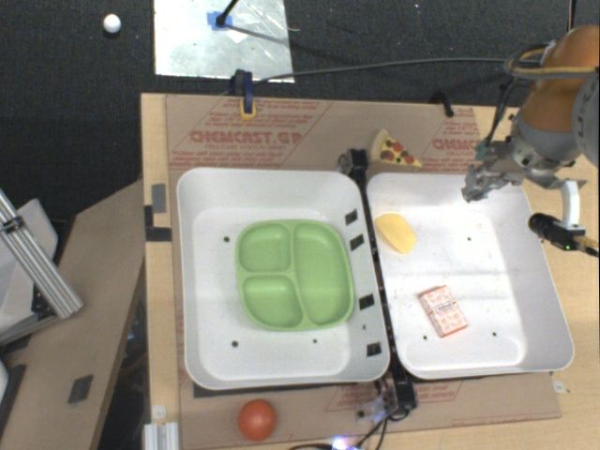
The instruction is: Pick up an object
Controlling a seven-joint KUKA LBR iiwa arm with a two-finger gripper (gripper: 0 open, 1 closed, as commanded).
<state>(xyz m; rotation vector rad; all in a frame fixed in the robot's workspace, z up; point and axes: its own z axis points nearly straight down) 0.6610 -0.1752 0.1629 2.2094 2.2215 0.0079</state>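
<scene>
Fingers: at the tip of the gripper [476, 186]; too blurred to tell whether they are apart or together, and nothing is seen held at the tip.
Nearest candidate: yellow piece [396, 232], lying loose on the floor of the right bin [525, 279], in its far-left part, close to the wall shared with the other bin.
Governing relation: the yellow piece lies to the view's left of the gripper and a little nearer the camera, apart from it, with bare bin floor between.
Long axis: the yellow piece runs from far-left to near-right, aslant to the bin walls; a grasp across its short width looks the easier one.
Second candidate: pink box [442, 310], flat on the same bin floor, nearer the camera and well apart from the gripper; its long axis has much the same slant.
Gripper position: over the far-right part of the right bin, close to its far rim.
Task stage: judged as approach, with no object yet picked up.
Left bin [202, 251]: carries a green divided plate [295, 275].
Worktop [281, 129]: a pizza-slice toy [396, 150] lies beyond the bins, and a red ball [256, 419] in front of them.
</scene>
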